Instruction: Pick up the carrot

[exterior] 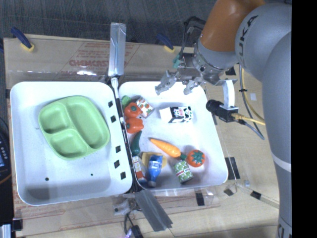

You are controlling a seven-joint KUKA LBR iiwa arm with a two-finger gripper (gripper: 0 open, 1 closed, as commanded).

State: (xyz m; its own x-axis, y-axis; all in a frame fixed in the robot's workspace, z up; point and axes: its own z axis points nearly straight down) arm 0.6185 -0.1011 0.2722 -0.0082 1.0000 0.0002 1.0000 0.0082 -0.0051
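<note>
- the carrot (165, 147) lies flat in the right bin (210, 133), toward the near half, its long axis running on a slant from upper left to lower right.
- its thin pointed tip faces the left, toward the divider between the bins; the thicker end points right, just beside a red tomato with a green top (195, 158).
- a small green patterned bottle (183, 171) sits just below the thick end, and a blue can (154, 167) lies near the tip's lower side.
- the gripper (177, 86) hangs over the far edge of the right bin, well apart from the carrot.
- its two fingers are spread apart, with nothing between them and nothing touched.
- a black-and-white carton (177, 114) lies between the gripper and the carrot.
- red and orange toy foods (132, 117) cluster along the divider, left of the carrot.
- a green sectioned plate (74, 127) rests in the left bin (22, 148).
</note>
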